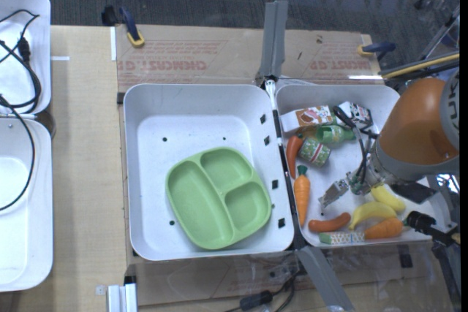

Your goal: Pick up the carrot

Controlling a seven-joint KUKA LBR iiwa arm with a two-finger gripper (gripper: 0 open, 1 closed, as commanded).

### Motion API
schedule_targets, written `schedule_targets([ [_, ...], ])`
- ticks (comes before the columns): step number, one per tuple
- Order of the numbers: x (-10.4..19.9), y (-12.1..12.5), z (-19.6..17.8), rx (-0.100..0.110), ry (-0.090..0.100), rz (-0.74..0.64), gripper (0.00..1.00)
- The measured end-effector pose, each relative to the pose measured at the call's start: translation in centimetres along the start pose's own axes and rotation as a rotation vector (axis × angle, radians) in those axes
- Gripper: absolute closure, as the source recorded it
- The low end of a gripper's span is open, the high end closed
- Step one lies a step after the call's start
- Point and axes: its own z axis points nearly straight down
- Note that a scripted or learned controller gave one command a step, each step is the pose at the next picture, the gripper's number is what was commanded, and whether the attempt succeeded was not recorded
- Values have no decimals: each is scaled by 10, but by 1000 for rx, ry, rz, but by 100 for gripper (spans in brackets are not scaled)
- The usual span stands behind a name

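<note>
Right bin [289, 95] holds carrot [302, 192], just left of hand [338, 191].

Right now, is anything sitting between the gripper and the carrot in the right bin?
Nothing visible does. The gripper hangs over bare bin floor in the right bin, and the carrot lies just to its left by the divider wall. The sausage lies below that gap, not in it.

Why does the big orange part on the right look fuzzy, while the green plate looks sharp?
Camera view: the orange band sits nearer the lens, so it blurs; the green plate lies crisp under soft, even light with faint shadows; the carrot is small but clear.
</note>
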Motion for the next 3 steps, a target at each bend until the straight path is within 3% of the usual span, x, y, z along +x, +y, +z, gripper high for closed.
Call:
schedule_targets([
  [1,-22,27,-19,-1,-1,247,0],
  [2,3,91,-100,-1,-2,103,0],
  [3,-25,40,-1,-1,-2,-40,0],
])
